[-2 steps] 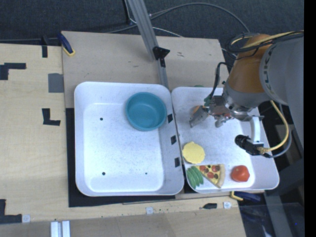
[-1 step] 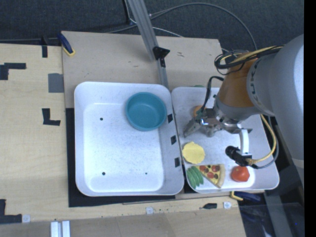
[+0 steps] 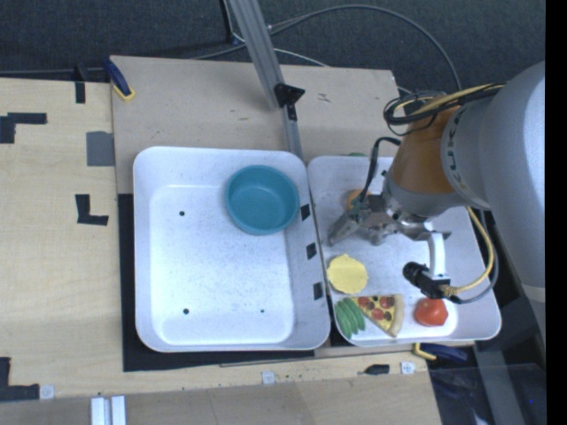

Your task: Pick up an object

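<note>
My gripper [image 3: 347, 221] is low inside the right bin [image 3: 474, 326], near its left wall, pointing towards the left. A small orange object [image 3: 354, 194] peeks out just behind the gripper, mostly hidden by it. A yellow round piece [image 3: 347, 274] lies just in front of the gripper, apart from it. Along the near edge of the right bin lie a green vegetable piece [image 3: 350, 317], a pizza slice [image 3: 384, 311] and a red tomato [image 3: 431, 312]. A blue bowl [image 3: 261, 199] stands upright in the far right corner of the left bin [image 3: 168, 264].
The grey arm with its orange band [image 3: 425, 162] covers the far right part of the right bin. A slanted metal pole [image 3: 266, 56] rises behind the bins. Cables [image 3: 478, 237] loop around the wrist and along the bin's right side.
</note>
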`<state>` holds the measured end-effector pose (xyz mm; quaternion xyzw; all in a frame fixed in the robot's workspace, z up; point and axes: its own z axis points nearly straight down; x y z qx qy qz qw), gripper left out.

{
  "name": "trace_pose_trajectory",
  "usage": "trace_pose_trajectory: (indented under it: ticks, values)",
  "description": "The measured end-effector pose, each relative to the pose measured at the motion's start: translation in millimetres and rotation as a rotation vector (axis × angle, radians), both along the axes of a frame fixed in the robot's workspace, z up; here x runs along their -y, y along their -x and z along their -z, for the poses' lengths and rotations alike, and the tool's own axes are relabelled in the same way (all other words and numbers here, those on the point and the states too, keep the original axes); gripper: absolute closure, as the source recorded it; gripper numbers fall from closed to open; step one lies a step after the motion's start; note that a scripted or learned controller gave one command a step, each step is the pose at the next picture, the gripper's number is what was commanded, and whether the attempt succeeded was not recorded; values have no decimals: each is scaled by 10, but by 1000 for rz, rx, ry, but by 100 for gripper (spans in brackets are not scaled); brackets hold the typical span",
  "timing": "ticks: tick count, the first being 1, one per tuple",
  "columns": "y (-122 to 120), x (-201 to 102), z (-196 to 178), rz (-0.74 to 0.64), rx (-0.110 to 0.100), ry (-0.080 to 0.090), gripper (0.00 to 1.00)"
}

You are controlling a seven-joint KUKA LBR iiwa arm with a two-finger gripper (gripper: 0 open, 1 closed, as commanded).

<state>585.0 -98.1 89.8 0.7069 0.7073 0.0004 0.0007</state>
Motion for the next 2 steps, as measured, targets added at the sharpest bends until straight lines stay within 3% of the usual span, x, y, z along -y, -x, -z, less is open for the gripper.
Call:
trace_pose_trajectory:
  ticks: [1, 2]
  values:
    - [-4, 7, -108, 0, 1, 1, 100]
    - [-21, -18, -528, 0, 1, 0, 100]
